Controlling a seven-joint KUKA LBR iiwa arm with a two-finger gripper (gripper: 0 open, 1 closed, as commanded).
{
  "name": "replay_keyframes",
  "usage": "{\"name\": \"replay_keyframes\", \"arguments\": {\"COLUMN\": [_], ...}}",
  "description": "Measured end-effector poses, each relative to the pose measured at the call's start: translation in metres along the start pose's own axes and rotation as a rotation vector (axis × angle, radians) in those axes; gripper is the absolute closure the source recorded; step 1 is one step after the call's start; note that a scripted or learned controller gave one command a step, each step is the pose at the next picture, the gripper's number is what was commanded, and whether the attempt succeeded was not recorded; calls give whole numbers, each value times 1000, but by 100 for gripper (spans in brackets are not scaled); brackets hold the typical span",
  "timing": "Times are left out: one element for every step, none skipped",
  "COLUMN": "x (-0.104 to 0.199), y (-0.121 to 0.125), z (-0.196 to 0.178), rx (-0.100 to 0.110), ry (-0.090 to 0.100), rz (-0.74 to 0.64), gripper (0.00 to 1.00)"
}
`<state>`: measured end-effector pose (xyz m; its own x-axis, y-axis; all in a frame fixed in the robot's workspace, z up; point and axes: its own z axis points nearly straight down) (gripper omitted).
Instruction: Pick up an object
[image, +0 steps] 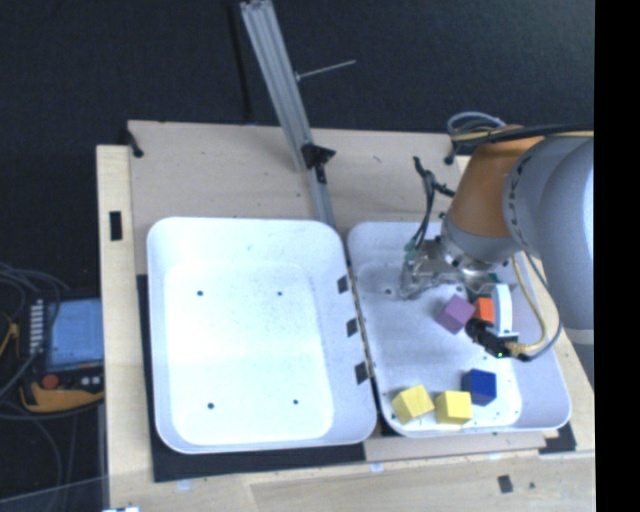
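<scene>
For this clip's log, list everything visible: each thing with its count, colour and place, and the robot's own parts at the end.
bins: 2, white, side by side on the bench; left bin, right bin
yellow blocks: 2, near edge of the right bin, close together and
blue block: 1, right bin, just right of the yellow pair
purple block: 1, middle of the right bin
orange block: 1, right of the purple one, partly hidden
bench: 1, pale wood, under both bins
metal rail: 1, grey, slanting from the top to between the bins
handheld box with cables: 1, blue and orange, far left
arm: 1, grey with orange band, over the right bin
gripper: 1, far part of the right bin
</scene>
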<state>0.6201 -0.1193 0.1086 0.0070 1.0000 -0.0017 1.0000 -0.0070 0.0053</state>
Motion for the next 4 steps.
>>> {"name": "replay_keyframes", "arguments": {"x": [4,7,5,47], "y": [0,3,5,-1], "z": [-63,-108,-132,-126], "rx": [-2,-1,1,5], "ry": [0,0,1,1], "rz": [-9,-10,-11,-12], "gripper": [100,100,100,100]}}
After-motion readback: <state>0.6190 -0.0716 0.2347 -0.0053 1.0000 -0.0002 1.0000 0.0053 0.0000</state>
